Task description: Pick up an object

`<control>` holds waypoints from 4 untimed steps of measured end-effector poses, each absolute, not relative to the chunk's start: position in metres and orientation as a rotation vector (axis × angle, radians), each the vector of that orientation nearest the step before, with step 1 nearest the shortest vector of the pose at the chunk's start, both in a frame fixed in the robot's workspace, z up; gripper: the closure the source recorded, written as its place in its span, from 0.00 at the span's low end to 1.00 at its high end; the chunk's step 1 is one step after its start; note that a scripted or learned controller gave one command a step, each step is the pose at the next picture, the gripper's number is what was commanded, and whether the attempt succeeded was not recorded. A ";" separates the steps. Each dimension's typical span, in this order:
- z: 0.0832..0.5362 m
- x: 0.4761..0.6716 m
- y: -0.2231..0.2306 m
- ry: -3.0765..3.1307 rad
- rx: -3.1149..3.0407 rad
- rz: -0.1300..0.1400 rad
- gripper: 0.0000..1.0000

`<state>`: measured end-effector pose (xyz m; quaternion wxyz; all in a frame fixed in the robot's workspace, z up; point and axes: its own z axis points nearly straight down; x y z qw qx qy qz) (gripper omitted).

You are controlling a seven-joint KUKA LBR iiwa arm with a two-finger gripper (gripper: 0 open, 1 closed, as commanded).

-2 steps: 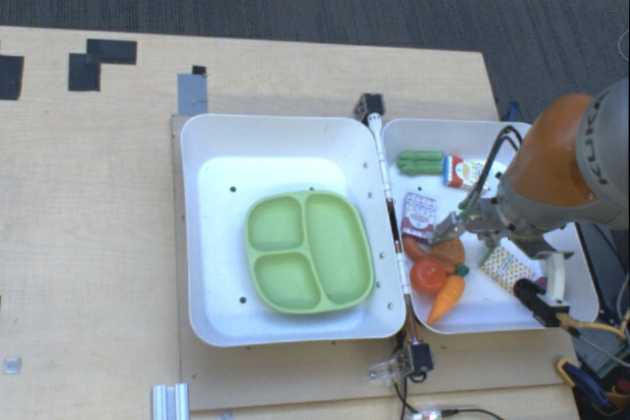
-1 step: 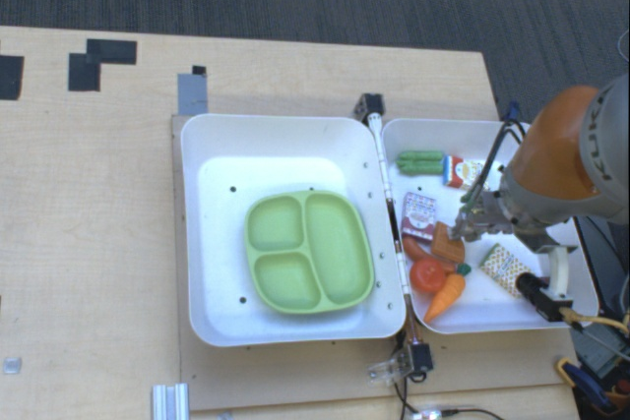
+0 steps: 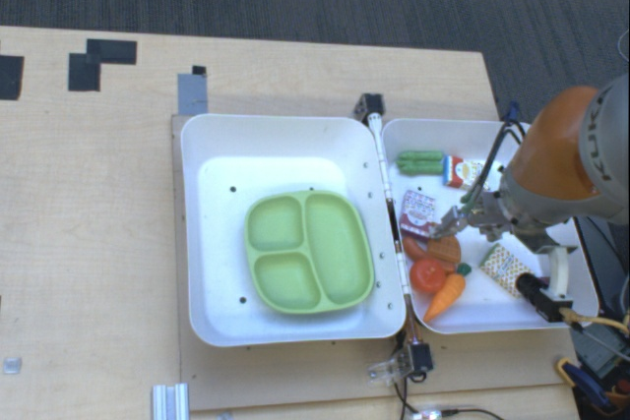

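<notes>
The right bin (image 3: 581,295) holds several small items. A green pod-shaped toy (image 3: 420,161) lies at its far side, with a small red-and-white packet (image 3: 456,171) beside it. A red-and-white wrapper (image 3: 418,210), a brown round piece (image 3: 443,251), a red tomato (image 3: 428,274) and an orange carrot (image 3: 446,295) lie along its left side. A speckled packet (image 3: 507,268) sits towards the front right. My gripper (image 3: 459,219) hangs low over the bin, just above the brown piece and right of the wrapper. The arm (image 3: 556,157) covers the bin's right part.
The left bin (image 3: 202,241) holds a green divided plate (image 3: 308,251). A ridge with black clamps (image 3: 371,105) separates the two bins. A black fitting (image 3: 541,298) of the arm overhangs the right bin's front right corner. Bare wooden bench (image 3: 89,241) extends to the left.
</notes>
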<state>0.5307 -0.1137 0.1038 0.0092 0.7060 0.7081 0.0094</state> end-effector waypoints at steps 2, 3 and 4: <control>0.104 0.497 -0.083 2.206 2.203 0.034 1.00; 0.185 0.517 -0.023 2.225 2.215 0.006 1.00; 0.185 0.517 -0.023 2.224 2.216 0.004 0.00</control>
